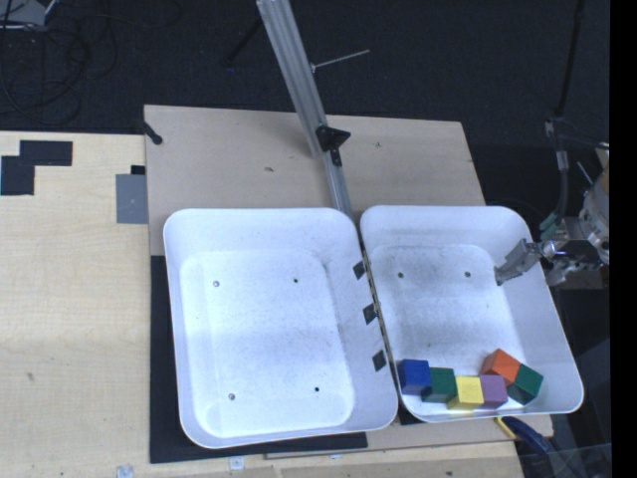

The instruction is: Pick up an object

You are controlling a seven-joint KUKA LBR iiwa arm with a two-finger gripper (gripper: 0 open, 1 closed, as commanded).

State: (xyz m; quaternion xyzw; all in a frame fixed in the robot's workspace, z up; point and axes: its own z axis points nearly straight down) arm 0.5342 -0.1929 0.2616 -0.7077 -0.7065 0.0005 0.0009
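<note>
Gripper (518,263) at right bin (453,229) rim, jaw state unclear; blocks (468,378) well below, apart.

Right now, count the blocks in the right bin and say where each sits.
6, all clustered at the right bin's near edge: blue block, dark green block, yellow block, purple block, orange block, green block. Others could be hidden behind them.
</note>
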